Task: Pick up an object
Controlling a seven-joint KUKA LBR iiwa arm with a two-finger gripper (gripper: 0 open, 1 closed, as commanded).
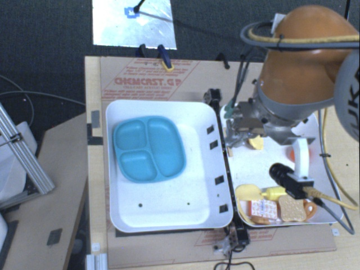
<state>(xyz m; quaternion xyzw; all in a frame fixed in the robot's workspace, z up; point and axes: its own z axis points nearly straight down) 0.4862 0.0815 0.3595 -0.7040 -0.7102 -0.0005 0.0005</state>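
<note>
My gripper [241, 133] hangs over the top left of the right bin [243, 167], close to the divider between the bins. The big orange wrist covers most of it. A small yellow piece [256, 143] lies just to the right of the gripper, on the bin floor. Along the bin's front edge lie a yellow toy food [248, 193], a red-and-white packet [262, 208], a slice of toast [291, 208] and an orange piece [309, 211]. A white and red object [300, 153] lies under the arm at the right.
The left bin [197, 201] holds a blue divided plate [149, 148] in its upper left part. Black clips [216, 145] run along the divider. A cardboard sheet [147, 79] lies under both bins, and a shiny square [134, 16] lies behind.
</note>
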